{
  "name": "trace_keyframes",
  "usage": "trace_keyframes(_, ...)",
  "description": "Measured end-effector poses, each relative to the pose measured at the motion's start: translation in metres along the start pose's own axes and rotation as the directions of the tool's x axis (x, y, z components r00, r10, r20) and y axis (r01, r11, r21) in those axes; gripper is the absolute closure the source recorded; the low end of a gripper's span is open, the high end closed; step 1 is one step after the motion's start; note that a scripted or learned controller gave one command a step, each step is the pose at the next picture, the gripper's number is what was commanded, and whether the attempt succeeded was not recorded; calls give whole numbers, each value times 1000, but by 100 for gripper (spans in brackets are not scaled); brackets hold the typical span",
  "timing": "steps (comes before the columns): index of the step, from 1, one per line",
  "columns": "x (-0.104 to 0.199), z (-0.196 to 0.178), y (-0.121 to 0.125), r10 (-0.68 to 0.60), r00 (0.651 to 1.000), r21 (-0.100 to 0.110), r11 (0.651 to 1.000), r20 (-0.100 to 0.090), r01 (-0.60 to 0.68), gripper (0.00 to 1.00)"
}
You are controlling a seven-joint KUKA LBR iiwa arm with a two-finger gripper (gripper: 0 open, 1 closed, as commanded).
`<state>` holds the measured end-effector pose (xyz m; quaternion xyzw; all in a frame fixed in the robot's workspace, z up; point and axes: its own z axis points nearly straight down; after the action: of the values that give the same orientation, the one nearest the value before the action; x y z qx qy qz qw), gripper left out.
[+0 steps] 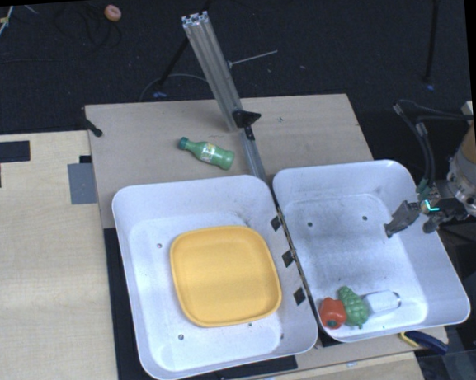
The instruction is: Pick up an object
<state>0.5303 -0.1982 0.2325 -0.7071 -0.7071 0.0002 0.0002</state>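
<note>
The right bin [362, 184] holds three small things near its front edge: a red object [332, 312], a green bumpy object [355, 307] touching it, and a white object [383, 301] just to the right. My gripper [415, 221] hovers over the bin's right wall, well behind those objects. Its two dark fingers [398, 219] stand apart, open, with nothing between them. A square yellow plate [225, 275] lies flat in the left bin [142, 235].
A green bottle [207, 152] lies on its side on the bench behind the left bin. A slanted aluminium bar [219, 62] rises behind the seam between the bins. Black clips [287, 258] line that seam.
</note>
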Motion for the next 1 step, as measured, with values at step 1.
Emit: trace_keyframes(1,0,0,0,0,1000,0,1000,0,0,0)
